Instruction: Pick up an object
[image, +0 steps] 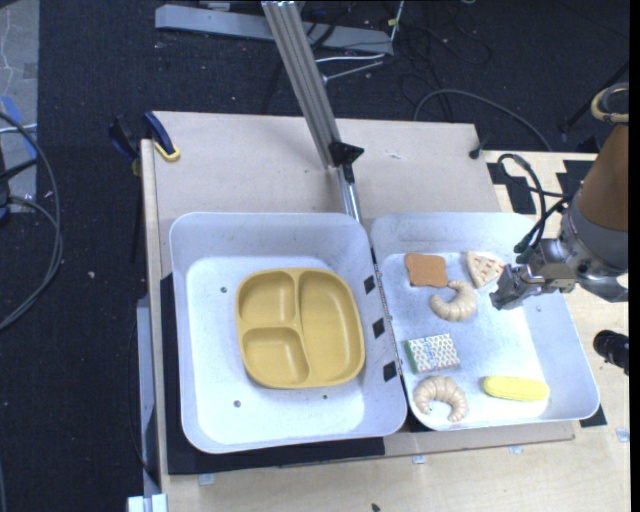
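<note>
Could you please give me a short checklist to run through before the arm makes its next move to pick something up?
1. Objects within the right white bin: ok; brown toast slice, pale pizza wedge, two beige croissants, patterned green square and yellow corn-like piece all lie inside.
2. Gripper over that bin: ok; it sits just right of the pizza wedge.
3. Finger opening: cannot tell.
4. Object already held: cannot tell; nothing visibly between the fingers.
5. Target spacing: not ok; toast, upper croissant and wedge lie close together.
6. Yellow divided plate in the left white bin: ok, away from the arm.
</note>
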